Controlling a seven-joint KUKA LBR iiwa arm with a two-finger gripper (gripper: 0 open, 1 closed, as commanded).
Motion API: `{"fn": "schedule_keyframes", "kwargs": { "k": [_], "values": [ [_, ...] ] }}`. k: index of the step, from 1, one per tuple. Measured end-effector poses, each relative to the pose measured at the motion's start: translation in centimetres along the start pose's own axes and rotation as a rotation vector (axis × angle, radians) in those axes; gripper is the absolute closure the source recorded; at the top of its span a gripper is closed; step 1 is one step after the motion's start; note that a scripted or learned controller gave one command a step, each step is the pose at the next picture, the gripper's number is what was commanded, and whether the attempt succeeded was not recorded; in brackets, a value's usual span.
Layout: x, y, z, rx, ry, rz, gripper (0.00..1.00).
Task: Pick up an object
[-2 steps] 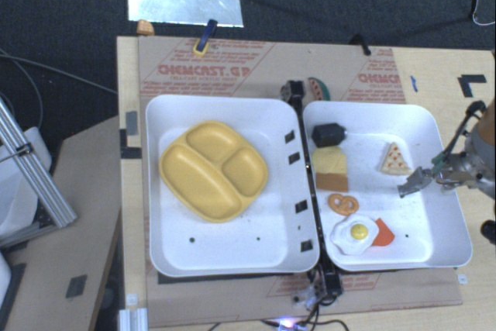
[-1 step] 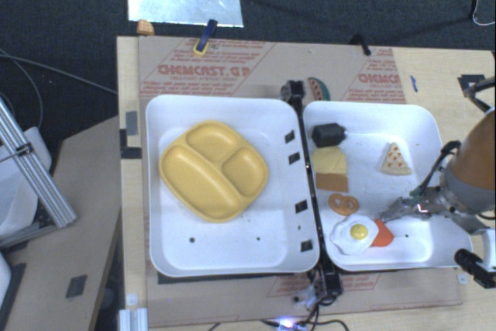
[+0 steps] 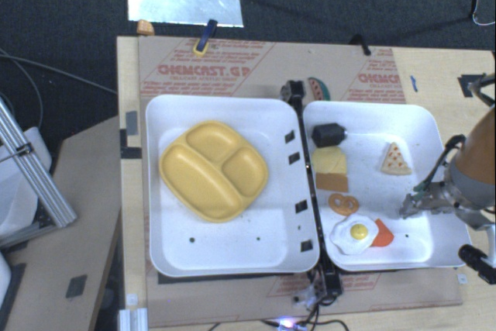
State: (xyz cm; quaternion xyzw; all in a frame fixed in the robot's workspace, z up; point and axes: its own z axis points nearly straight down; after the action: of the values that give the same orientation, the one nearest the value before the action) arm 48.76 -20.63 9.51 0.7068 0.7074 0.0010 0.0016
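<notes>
We looked down at a slant on a table [image 3: 256, 62] covered in printed cardboard, carrying two shallow white bins side by side. The left bin [image 3: 167, 244] held a yellow divided plate [image 3: 214, 170]. The right bin [image 3: 418, 118] held small toy foods: a black block [image 3: 328, 134] at its upper left, a yellow and brown cheese-like block [image 3: 331, 169] just below that, a pretzel [image 3: 343, 204], a fried egg [image 3: 357, 233] touching an orange piece [image 3: 382, 237], and a pizza slice [image 3: 395, 159] further right.

The grey arm reached in from the right, and its end effector [image 3: 415, 201] hung over the right bin's lower right area. We saw nothing between its fingers; how far open they were, we could not tell.

We judged the fried egg and orange piece to be the nearest pick, lying just to the end effector's left and a little toward the bin's near wall. The pizza slice lay up and slightly left of it, apart from the other foods. The egg's long axis ran roughly left to right.
</notes>
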Motion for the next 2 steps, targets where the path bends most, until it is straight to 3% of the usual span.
{"fn": "schedule_keyframes", "kwargs": {
  "k": [1,2],
  "values": [
    [7.3,0.8,1.1,0.004,0.004,-0.008,1.00],
    [12.6,-0.1,1.1,0.003,0.004,-0.007,1.00]
  ]
}}
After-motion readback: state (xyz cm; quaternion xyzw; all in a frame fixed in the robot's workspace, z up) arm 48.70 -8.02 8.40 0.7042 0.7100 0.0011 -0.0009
